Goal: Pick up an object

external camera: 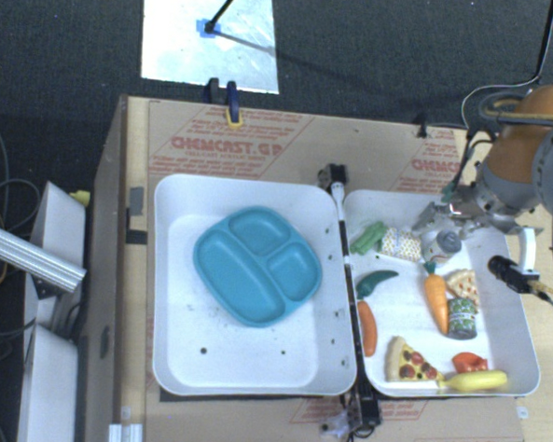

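We see nothing lifted yet: our gripper [441, 237] hovers over the right bin [526, 357] at twelve o'clock, grip state unclear.

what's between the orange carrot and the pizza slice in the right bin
Only bare white bin floor separates the carrot from the pizza slice, seen in the camera view.

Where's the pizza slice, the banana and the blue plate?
pizza slice [409, 361], camera view, on its topped middle.
banana [477, 379], camera view, middle of its yellow body.
blue plate [255, 265], camera view, on a divider ridge.
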`<state>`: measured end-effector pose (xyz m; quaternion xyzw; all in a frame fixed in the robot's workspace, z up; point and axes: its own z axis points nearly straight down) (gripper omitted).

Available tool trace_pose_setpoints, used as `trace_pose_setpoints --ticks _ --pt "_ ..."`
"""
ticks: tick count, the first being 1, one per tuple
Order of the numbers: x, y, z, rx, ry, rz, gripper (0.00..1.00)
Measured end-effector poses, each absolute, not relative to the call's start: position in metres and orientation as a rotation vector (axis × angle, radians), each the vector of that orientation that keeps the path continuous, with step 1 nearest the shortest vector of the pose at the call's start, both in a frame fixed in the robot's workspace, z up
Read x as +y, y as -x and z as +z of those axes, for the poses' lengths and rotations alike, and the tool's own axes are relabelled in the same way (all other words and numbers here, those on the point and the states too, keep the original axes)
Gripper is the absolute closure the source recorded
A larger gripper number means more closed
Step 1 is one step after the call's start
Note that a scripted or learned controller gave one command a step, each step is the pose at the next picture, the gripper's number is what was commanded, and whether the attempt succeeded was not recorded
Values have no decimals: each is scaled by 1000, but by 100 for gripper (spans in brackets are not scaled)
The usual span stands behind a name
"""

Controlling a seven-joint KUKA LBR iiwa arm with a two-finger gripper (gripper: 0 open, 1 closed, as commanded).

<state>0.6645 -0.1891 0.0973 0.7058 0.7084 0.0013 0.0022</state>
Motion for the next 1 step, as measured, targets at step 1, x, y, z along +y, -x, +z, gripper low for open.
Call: trace_pose_setpoints --ticks 1 --pt "-131 -622 122 2225 -2215 4 0"
